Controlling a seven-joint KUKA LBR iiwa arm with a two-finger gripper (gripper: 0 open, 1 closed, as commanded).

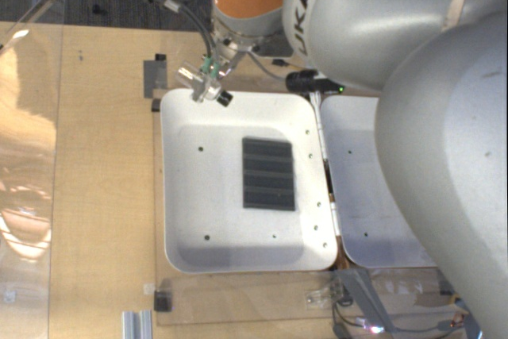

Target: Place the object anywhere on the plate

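Note:
A dark grey ribbed rectangular plate (268, 172) lies flat in the middle of the left bin (190, 194). My gripper (208, 85) hangs below the orange wrist band, over the far left corner of that bin, up and to the left of the plate and well apart from it. It looks small and metallic, with a green part and a black tip. Whether anything sits in it is too small to tell.
The right bin (353, 179) is largely covered by the grey arm (413, 52). Black brackets sit on the wooden bench at the left bin's far left corner (155, 75) and near left corner (163, 300). Cables hang by the wrist.

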